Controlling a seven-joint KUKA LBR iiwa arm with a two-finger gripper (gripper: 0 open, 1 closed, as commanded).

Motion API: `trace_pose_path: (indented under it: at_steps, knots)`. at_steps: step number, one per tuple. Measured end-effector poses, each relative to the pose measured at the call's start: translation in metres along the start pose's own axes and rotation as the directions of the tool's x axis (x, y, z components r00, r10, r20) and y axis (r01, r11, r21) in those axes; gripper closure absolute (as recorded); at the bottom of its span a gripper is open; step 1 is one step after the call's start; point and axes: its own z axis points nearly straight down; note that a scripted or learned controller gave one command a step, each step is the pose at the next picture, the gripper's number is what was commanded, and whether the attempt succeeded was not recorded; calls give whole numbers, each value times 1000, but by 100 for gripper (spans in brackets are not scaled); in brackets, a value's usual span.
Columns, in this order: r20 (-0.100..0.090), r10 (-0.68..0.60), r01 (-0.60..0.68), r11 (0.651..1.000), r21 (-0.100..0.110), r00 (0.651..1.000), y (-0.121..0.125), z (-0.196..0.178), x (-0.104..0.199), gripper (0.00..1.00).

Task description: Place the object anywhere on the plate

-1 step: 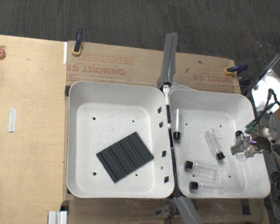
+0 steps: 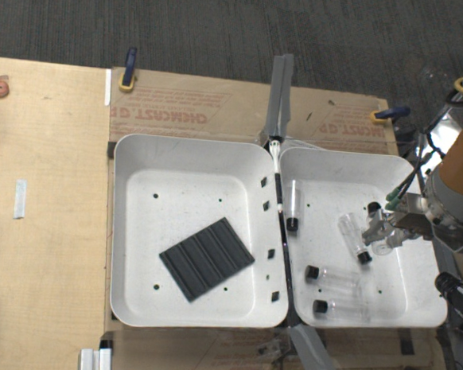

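My fingers (image 2: 375, 235) hovered over the clear vials (image 2: 353, 239); grip, I cannot tell. The dark plate (image 2: 207, 259) lay bare; placing remained.

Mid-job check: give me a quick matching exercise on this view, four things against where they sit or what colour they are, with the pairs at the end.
Things:
1. dark ribbed plate
2. clear vial by the divider
3. tool
4. blue clamp

Places or colours:
A. top edge of the cardboard, above the left bin
B. right bin, over a clear vial near its right side
C. left bin, lying flat and turned at an angle
D. right bin, along its left wall, black cap toward the camera

Pairs: 1-C, 2-D, 3-B, 4-A
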Motion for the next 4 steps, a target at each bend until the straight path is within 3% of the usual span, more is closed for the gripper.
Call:
trace_pose_path:
  at_steps: [1, 2, 3, 4]
  knots:
    - [-1, -290, 290, 957, 2, 957, -6, 67, 64, 100]
    - [0, -336, 336, 942, 0, 942, -8, 35, 137, 100]
    - [1, -369, 369, 929, 2, 929, 17, 72, 203, 100]
    - [1, -369, 369, 929, 2, 929, 17, 71, 203, 0]
